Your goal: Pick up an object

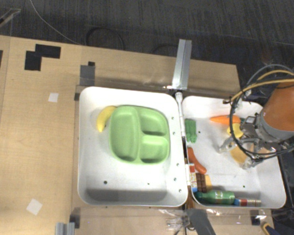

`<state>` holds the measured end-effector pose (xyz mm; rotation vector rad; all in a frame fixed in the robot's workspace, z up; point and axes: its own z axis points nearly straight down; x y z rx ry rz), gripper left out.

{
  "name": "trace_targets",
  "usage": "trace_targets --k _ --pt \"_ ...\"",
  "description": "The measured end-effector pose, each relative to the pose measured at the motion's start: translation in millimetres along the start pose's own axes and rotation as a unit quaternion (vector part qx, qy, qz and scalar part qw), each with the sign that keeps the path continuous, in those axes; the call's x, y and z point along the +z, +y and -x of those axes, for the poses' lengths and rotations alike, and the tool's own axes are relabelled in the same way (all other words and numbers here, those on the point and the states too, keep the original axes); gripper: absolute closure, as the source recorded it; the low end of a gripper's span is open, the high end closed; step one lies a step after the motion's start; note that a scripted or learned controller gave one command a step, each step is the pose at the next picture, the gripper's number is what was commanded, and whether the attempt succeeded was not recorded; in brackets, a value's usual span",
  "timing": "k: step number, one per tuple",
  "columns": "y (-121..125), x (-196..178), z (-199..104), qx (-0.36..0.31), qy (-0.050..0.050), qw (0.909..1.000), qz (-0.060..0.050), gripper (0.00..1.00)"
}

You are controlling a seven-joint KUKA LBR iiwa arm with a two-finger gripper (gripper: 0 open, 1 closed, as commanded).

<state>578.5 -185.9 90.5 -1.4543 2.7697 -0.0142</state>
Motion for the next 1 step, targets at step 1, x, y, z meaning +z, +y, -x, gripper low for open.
trace_targets --k 1 --pt "-22.9 2.6 68.9 -0.091 -0.001 0.9958 0.002 0.0"
